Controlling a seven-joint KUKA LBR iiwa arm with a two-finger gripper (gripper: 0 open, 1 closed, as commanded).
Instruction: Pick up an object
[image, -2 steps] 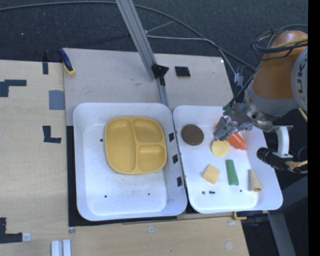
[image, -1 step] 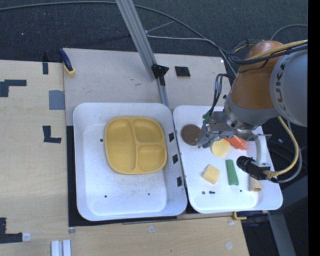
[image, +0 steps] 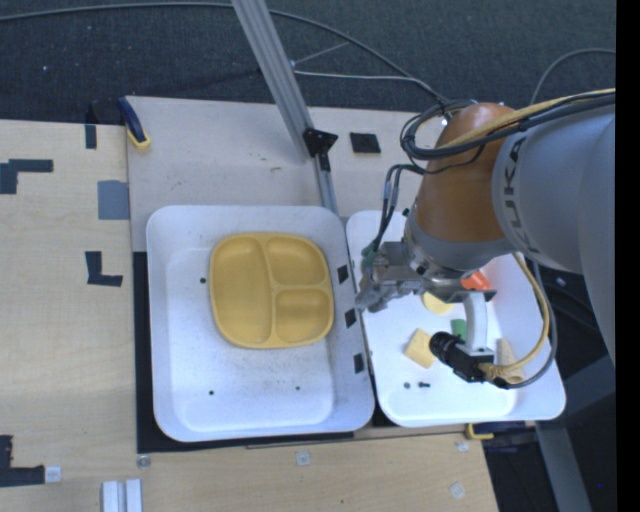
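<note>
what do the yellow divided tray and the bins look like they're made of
The yellow divided tray looks like molded plastic: uniform mustard colour, rounded compartment ridges, dull sheen. The left bin and right bin seem to be thin formed white plastic, with smooth rounded rims and a matte, faintly speckled floor, though the look leaves coated metal possible.

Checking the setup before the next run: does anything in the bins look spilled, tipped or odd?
Nothing stands out. The yellow divided plate lies flat in the left bin. In the right bin, a yellow block and other small items lie loose beside the arm.

Yellow tray (image: 271, 290) amid open bin (image: 180, 330)
</note>
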